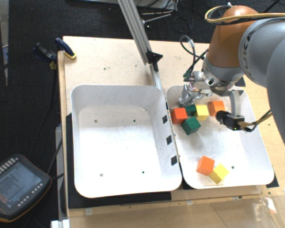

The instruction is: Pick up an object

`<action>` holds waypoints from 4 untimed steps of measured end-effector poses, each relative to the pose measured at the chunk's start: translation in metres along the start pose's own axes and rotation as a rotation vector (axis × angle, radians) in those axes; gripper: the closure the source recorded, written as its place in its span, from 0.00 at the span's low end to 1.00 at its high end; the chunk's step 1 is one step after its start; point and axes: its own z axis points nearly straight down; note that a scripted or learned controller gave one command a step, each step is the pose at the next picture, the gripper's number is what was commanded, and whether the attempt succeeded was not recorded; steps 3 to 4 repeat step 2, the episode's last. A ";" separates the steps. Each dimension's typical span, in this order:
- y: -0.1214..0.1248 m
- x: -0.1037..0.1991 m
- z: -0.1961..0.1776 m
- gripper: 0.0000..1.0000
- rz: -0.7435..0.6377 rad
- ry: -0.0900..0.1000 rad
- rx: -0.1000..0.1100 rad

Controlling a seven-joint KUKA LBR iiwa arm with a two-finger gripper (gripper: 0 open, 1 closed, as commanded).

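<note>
Nearest, the right bin point(256, 175) holds an orange block point(205, 165) touching a yellow block point(219, 173); farther back, more blocks cluster under the gripper point(189, 100), jaw state unclear.

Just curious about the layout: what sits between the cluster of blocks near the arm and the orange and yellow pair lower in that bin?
In the camera view, only bare white bin floor lies between them.
</note>
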 end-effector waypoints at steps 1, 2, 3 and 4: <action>-0.005 0.060 -0.003 1.00 0.000 0.001 0.002; 0.001 0.106 -0.006 1.00 0.001 0.000 0.000; 0.001 0.106 -0.006 1.00 0.001 0.000 0.000; 0.001 0.106 -0.006 1.00 0.001 0.000 0.000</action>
